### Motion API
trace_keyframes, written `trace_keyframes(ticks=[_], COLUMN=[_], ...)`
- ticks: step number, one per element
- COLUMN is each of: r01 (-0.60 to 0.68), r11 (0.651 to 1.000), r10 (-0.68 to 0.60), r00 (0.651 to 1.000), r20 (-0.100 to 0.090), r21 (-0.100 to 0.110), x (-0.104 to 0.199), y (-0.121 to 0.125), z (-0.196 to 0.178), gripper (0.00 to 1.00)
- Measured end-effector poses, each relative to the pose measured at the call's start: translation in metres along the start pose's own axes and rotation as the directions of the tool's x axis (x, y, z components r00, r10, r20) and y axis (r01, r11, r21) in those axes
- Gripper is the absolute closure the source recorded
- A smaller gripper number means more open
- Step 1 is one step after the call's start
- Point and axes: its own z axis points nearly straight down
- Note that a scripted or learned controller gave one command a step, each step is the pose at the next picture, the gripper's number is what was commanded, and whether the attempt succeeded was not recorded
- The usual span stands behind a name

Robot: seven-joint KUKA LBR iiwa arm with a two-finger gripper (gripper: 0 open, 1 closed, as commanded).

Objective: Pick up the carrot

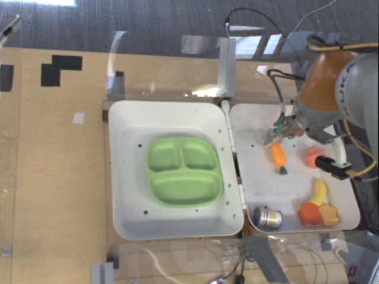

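- Carrot [278, 155]: one, orange with a dark green tip, lay on the floor of the right bin [254, 176], its green end pointing toward the bin's near edge.
- Gripper [279, 130]: one, hung just above the carrot's orange end; whether its fingers stood wide or narrow could not be told, and nothing was seen between them.
- Arm [349, 93]: one, grey with an orange band, reached in from the right.
- Bins: two, white, side by side; the left bin [127, 158] held one green divided plate [183, 171].
- Other items in the right bin, counted: one pink piece [312, 156] near the right wall, one banana [320, 191], one red item [308, 213] beside one tan item [329, 215] at the near right corner, and one metal can [268, 218] on its side at the near left corner.
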Motion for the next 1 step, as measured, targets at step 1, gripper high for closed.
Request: trace_keyframes(ticks=[1], r01=[0.11], r11=[0.994], r10=[-0.11], r00=[0.994], r20=[0.0], r21=[0.009], x=[0.0632], y=[0.0308], z=[-0.0968], gripper=[1.0])
